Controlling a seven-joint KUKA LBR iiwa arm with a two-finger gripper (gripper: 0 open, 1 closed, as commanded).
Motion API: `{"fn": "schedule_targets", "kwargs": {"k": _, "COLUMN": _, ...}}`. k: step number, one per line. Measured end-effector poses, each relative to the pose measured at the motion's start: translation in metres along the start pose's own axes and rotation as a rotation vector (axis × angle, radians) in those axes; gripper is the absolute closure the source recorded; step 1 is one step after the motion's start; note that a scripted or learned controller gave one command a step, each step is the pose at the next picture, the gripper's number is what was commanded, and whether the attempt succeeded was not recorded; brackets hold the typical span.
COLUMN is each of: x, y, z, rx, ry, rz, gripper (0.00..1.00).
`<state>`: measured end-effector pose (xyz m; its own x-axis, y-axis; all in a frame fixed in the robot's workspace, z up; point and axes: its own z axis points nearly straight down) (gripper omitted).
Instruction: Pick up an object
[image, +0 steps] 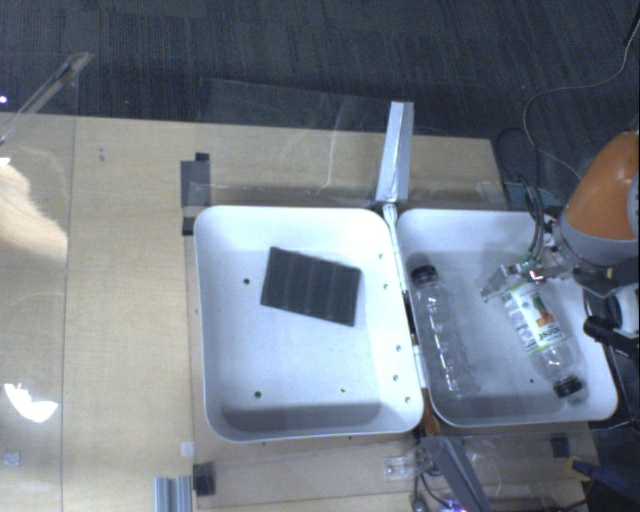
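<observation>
Camera view — labelled bottle (540, 335), print unreadable, under fingers (527, 268) — their state impossible to tell.

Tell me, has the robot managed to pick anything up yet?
Not yet. Both clear bottles lie flat in the right bin, the dark pad in the left bin. The gripper is low over the labelled bottle's upper end; grasping and lifting remain.

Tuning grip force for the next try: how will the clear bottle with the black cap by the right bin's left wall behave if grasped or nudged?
The clear bottle lies on its side, so a nudge would probably roll it. It looks empty and thin-walled, so likely light and squashable. Its smooth plastic may slip.
</observation>
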<state>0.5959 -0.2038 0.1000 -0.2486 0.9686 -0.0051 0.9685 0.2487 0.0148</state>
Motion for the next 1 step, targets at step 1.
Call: {"fn": "schedule_targets", "kwargs": {"k": 1, "x": 0.0629, "y": 0.0707, "z": -0.0576, "rx": 0.006, "ry": 0.003, "rz": -0.084, "gripper": 1.0}}
